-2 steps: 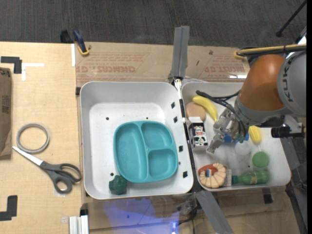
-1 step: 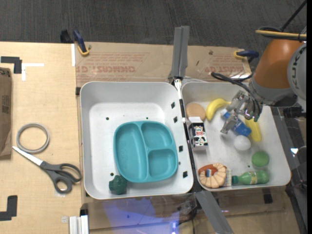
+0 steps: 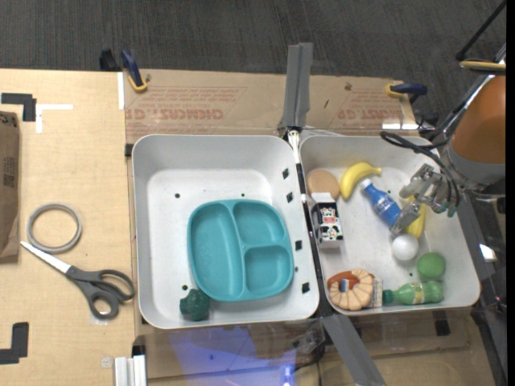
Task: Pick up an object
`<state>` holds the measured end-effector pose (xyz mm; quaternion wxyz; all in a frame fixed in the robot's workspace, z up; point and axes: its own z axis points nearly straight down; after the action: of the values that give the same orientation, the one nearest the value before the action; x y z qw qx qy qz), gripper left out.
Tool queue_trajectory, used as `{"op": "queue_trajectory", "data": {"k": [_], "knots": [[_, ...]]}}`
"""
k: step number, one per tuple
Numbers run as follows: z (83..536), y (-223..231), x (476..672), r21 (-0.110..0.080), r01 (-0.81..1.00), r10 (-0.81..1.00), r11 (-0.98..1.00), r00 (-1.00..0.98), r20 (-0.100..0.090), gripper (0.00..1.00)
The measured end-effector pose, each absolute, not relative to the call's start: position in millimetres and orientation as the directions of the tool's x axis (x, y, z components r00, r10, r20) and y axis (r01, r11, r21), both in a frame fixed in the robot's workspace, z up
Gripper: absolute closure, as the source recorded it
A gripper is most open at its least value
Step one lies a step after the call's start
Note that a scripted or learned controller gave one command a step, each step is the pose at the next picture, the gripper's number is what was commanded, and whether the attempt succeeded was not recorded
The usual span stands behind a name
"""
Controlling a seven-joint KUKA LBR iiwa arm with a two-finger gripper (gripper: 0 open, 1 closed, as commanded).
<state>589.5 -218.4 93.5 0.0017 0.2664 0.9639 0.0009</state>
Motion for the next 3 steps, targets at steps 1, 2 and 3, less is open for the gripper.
{"op": "queue_trajectory", "data": {"k": [1, 2, 3], "knots": [[92, -147, 559.7, 0.001, 0.635, 0.635, 0.772, -0.772, -0.001, 0.00], [94, -104, 594.3, -0.004, 0.734, 0.734, 0.679, -0.679, -0.010, 0.00], [89, -125, 640.3, -0.028, 0.845, 0.845, 0.534, -0.534, 0.023, 0.00]]}}
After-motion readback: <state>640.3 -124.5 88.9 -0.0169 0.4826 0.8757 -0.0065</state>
